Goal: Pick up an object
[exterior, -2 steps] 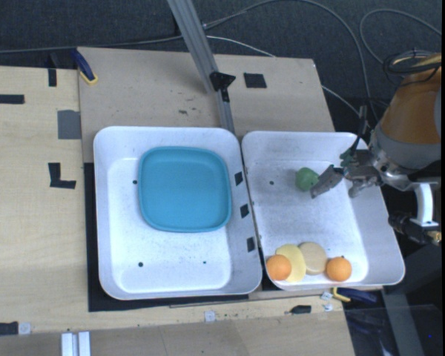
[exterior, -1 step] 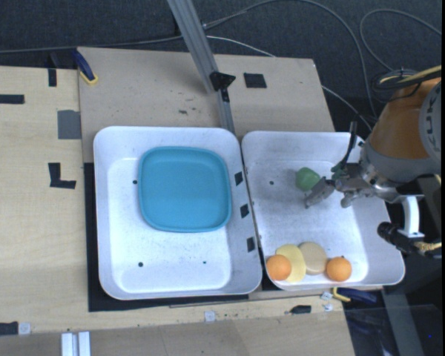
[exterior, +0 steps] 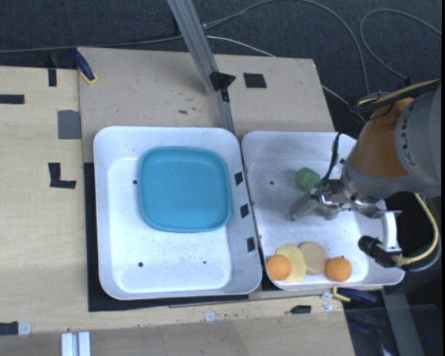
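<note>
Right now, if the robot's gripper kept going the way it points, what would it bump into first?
Probably the bare floor of the right bin. The gripper points left and downward; the green object sits just beside that line, though depth is hard to judge.
</note>
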You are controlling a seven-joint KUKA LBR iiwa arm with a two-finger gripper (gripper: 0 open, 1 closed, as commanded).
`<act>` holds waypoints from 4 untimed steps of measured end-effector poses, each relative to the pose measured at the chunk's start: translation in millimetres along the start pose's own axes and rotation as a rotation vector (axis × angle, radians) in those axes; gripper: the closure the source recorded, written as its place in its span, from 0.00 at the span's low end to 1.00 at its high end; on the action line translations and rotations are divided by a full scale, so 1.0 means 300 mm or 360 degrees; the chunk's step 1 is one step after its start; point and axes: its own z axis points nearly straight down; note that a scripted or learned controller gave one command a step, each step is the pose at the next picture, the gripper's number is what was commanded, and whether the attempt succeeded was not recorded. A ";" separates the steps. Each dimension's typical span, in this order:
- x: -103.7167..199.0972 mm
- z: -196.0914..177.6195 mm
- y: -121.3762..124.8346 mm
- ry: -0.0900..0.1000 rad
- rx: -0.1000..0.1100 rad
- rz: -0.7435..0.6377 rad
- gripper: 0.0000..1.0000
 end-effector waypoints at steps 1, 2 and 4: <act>0.000 0.010 0.002 -0.0004 -0.0013 0.0001 0.00; -0.003 -0.026 0.004 -0.0006 -0.0016 0.0002 1.00; -0.016 -0.363 0.008 -0.0003 -0.0015 0.0000 1.00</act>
